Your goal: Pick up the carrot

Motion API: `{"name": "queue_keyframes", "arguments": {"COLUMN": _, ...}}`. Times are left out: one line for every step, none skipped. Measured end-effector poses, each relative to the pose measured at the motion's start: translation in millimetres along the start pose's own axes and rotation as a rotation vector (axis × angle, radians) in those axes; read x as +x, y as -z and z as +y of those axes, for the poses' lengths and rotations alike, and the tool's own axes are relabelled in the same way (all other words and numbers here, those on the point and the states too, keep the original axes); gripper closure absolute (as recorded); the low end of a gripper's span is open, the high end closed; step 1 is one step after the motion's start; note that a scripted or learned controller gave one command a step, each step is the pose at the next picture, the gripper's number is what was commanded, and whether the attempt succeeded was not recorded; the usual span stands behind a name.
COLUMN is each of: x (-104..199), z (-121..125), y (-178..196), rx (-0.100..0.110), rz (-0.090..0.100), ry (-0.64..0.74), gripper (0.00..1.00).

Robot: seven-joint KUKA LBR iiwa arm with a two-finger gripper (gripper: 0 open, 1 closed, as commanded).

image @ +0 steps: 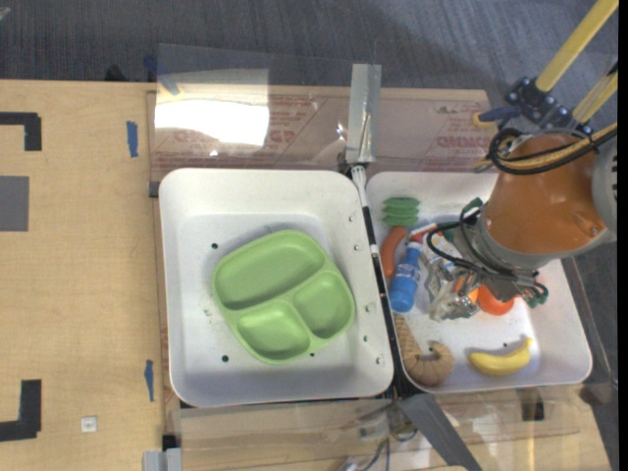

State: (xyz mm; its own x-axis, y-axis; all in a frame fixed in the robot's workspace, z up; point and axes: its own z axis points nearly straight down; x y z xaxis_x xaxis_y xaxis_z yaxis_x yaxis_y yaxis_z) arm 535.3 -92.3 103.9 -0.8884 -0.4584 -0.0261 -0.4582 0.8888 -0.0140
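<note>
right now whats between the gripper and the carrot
In the camera view, the blue bottle lies in the right bin between the gripper and the carrot, close beside the carrot's orange body.

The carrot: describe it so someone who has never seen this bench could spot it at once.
Look in the right-hand white bin, along its left wall beside the divider. The carrot lies there lengthwise, orange with a ridged green top pointing to the far side. The blue-and-white bottle just right of it has no green top.
</note>
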Motion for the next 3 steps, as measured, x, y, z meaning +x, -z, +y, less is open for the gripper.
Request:
{"name": "queue_keyframes", "arguments": {"x": 44.5, "z": -2.4, "y": -10.9, "rx": -0.006, "rz": 0.007, "ry": 0.148, "gripper": 1.00}}
{"name": "queue_keyframes", "arguments": {"x": 3.1, "z": -11.4, "y": -12.5, "rx": -0.011, "rz": 0.013, "ry": 0.492, "gripper": 1.00}}
{"name": "queue_keyframes", "arguments": {"x": 64.6, "z": -15.3, "y": -11.1, "rx": -0.010, "rz": 0.008, "ry": 0.950, "gripper": 1.00}}
